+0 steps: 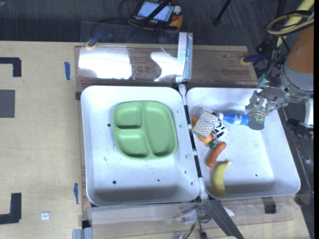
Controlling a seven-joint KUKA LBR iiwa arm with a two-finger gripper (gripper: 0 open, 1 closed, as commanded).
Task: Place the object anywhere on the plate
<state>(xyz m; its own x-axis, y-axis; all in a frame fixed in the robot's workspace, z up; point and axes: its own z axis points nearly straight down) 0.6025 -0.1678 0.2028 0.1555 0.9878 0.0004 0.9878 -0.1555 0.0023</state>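
We are hovering our gripper (259,105) over the right bin's (279,178) far edge.
Its finger state is escaping us; the blue bottle (238,118) is looking light, slippery, best taken mid-body.

Left bin (94,183): plate (145,129) at centre, bare floor all round it, open from above. Right bin (279,178): clutter along left wall and middle — packet (205,125), carrot (216,153), banana (220,177), bottle (235,118); right half of floor free. End effector (259,108) over bin's upper right, can (257,119) just beside bottle. Ridge between bins (192,143) raised.
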